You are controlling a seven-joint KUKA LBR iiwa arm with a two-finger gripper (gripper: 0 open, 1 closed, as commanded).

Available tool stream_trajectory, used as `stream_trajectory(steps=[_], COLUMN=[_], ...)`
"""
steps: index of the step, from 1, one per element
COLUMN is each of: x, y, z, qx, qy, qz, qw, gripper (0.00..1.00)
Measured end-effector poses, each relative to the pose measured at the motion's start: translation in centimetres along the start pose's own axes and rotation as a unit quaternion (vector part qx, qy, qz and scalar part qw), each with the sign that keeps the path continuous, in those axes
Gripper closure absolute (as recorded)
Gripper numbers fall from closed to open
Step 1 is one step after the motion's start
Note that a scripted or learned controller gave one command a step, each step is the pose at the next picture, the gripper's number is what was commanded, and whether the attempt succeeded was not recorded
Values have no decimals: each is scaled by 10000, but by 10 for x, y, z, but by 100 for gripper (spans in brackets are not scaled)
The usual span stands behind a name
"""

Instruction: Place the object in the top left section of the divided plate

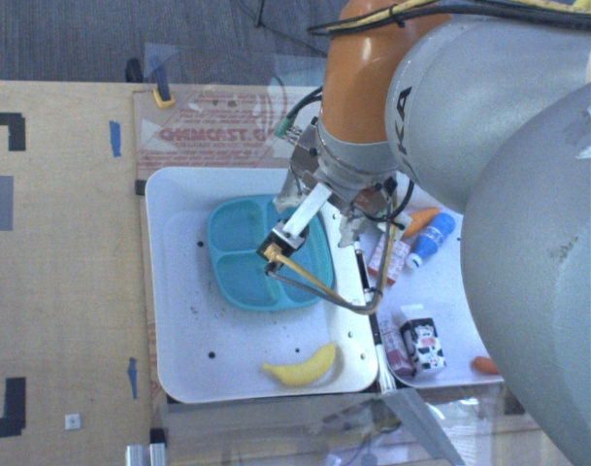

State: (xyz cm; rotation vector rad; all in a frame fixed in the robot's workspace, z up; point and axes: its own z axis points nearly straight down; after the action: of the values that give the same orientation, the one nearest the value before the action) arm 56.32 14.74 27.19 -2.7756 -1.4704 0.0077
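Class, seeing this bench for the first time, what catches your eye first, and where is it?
The huge grey arm with its orange band looms at the upper right, reaching in. Beneath it, a blue divided plate sits in the left bin, and a yellow banana lies near that bin's lower edge.

Two white bins [169, 289] side by side on tan tabletop [62, 260], blue-capped bottle [433, 239] beside orange item [421, 219] in right bin, black-and-white carton [424, 344] nearer front, blue tape strip [114, 139] on tabletop
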Motion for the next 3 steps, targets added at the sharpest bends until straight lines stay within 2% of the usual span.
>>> stream_trajectory(steps=[1,2,3], x=[2,-36,-37], y=[-11,-72,-69], z=[-11,110,103], qx=[-6,12,26], qy=[2,-4,-18], qz=[725,263,300], qw=[9974,9997,9995], gripper=[0,0,100])
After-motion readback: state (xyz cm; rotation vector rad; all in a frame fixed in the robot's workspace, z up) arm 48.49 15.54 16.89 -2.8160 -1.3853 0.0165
